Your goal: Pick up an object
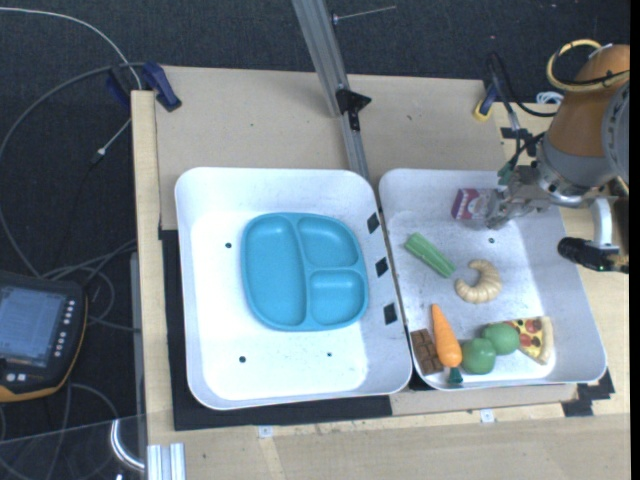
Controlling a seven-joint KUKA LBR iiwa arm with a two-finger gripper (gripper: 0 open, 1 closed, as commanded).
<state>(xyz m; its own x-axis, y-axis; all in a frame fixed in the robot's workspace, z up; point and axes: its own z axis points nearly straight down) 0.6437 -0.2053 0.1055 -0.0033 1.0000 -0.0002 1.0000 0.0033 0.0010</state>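
Front edge of right white bin (575,298): brown chocolate bar (424,352), orange carrot (446,336), green round fruit (480,356), pizza slice (533,336). Mid-bin: tan croissant (479,281), green pod-shaped vegetable (429,254). Left white bin (205,298) carries 1 blue 3-section plastic plate (303,270). Gripper (497,211) sits low at small maroon packet (466,204), touching it; finger spread: cannot tell.

Two bins side by side on the bench (440,118): in the left bin (200,268), a divided tray (303,270). In the right bin (570,268), taking the croissant (480,281) as landmark: pickle (428,254) to its left, small box (466,204) behind it with the gripper (497,208) just beside. Nearer than the croissant: carrot (446,337), chocolate bar (424,350), two limes (490,347), pizza slice (532,337).
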